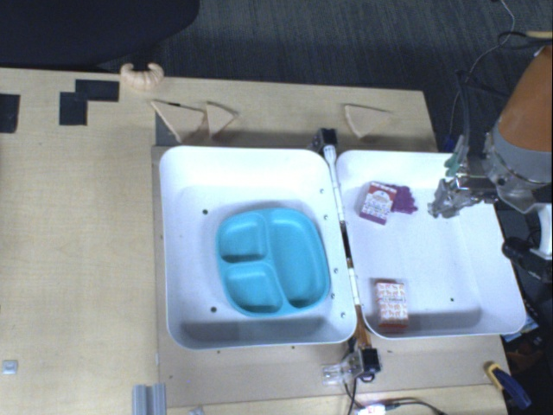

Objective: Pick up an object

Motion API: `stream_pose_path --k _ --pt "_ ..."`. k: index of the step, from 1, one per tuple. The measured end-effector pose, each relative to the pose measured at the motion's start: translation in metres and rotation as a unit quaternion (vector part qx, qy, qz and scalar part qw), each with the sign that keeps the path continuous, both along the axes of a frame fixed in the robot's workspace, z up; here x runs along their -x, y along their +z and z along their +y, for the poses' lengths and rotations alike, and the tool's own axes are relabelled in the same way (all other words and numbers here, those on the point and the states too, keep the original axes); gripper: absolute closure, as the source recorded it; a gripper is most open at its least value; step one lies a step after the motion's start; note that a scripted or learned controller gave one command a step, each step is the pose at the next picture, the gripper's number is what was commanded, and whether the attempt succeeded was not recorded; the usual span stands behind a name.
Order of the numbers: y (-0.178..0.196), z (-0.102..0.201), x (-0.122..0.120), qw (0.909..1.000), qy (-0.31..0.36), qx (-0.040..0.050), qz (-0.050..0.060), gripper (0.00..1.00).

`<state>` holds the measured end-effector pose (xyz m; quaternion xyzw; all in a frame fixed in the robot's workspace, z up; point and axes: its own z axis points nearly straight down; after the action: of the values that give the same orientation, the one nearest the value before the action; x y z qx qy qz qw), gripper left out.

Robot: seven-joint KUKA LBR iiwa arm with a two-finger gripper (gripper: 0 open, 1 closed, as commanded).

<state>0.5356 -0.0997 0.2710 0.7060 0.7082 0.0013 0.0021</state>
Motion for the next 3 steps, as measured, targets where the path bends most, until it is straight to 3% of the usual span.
stream_pose_path --k 1,2,3 --pt "0.0 0.001 0.0 1.0 0.001 -0.0003 0.001 0.0" --pt "-0.145 0.006 -0.036 1.0 0.001 -0.001 0.003 0.0" --pt "-0.184 0.004 -0.001 1.0 -0.001 -0.0004 -0.002 0.0"
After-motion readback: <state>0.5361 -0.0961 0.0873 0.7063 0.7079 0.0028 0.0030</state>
